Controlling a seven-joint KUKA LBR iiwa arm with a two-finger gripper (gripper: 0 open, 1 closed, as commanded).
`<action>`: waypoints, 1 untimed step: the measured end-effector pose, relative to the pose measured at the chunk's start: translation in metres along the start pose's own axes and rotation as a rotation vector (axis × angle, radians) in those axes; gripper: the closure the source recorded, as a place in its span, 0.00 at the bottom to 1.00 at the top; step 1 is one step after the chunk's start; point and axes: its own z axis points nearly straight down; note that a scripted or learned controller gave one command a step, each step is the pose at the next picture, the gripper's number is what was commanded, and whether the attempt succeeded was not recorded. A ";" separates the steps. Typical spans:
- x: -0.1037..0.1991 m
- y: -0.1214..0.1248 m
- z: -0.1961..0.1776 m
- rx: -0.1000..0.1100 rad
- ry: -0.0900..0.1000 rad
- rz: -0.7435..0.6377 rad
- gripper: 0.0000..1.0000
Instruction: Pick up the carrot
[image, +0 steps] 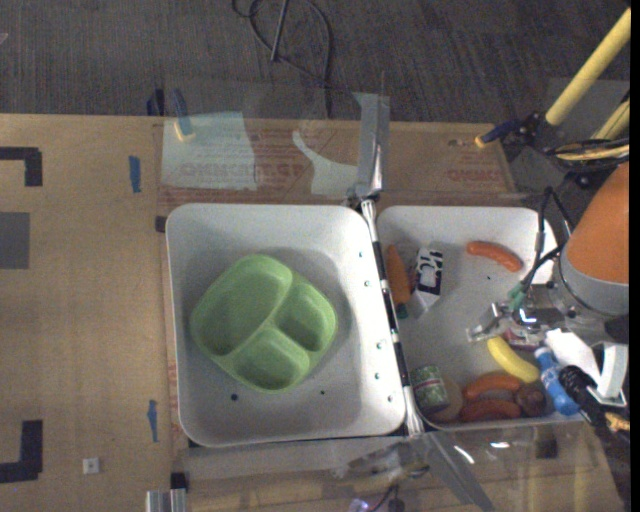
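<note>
The carrot (398, 277) lay along the left wall of the right bin (455, 218), well to the left of the gripper (497, 322) and slightly farther from the camera. Nothing sat between the gripper's spread fingers. A banana (511, 359) lay just below the gripper, an orange sausage (494, 255) above it. A green tray (264, 321) sat in the left bin (200, 240).

A robotics lab, by the look of it; two white bins (185, 330) sit bolted side by side on a plywood bench (80, 330) marked with black and blue tape; cables (290, 35) trail over grey carpet beyond the bench's far edge.
</note>
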 end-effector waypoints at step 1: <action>-0.034 -0.008 0.065 -0.002 0.001 0.085 0.00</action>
